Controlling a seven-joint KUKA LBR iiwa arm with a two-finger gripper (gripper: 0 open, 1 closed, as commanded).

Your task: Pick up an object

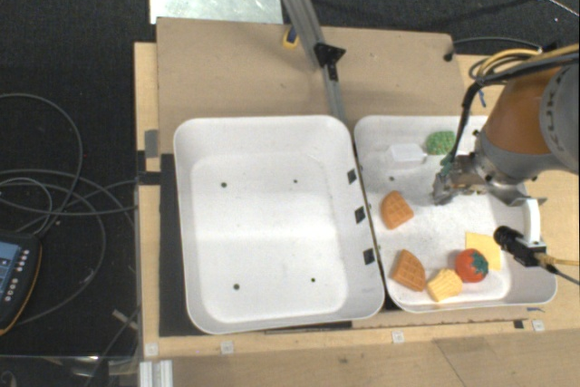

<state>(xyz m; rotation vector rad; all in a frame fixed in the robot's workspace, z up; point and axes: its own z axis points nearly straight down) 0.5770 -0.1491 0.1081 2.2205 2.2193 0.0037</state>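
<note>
**Arm low over right bin, jaw state unreadable**

Near edge: the tabletop [272, 349] shows a bare wooden strip in front of both bins. At the near-left, off the bench, a dark handheld unit [14, 272] is cut off by the picture's edge; grey cables [54, 186] loop over the dark floor beside it.

Right bin [544, 290], near end: a yellow-orange wedge [444, 285] lies touching a red tomato-like piece [471, 266], which overlaps a flat yellow block [483, 242]. Just left of them, an orange waffle-textured wedge [408, 270]. A small black part [509, 242] of the arm's fittings covers the yellow block's right corner.

Mid bin: a second orange piece [396, 210] lies apart from the others, near the left wall.

The jaws [444, 188] sit low over the bin's middle, right of that orange piece and apart from it. They read as one dark grey lump from above; I cannot tell whether they are wide or narrow, and nothing is seen between them. The grey and orange wrist [521, 127] hides the bin's right side and runs out of frame.

Far end: a green leafy piece [440, 142], partly behind a cable, and a pale white block [407, 153], hard to make out against the bin.

Left bin [263, 222]: white floor with a few dark dots.

Beyond: a grey pole [299, 0] slants across the bench, its top cut off.
</note>
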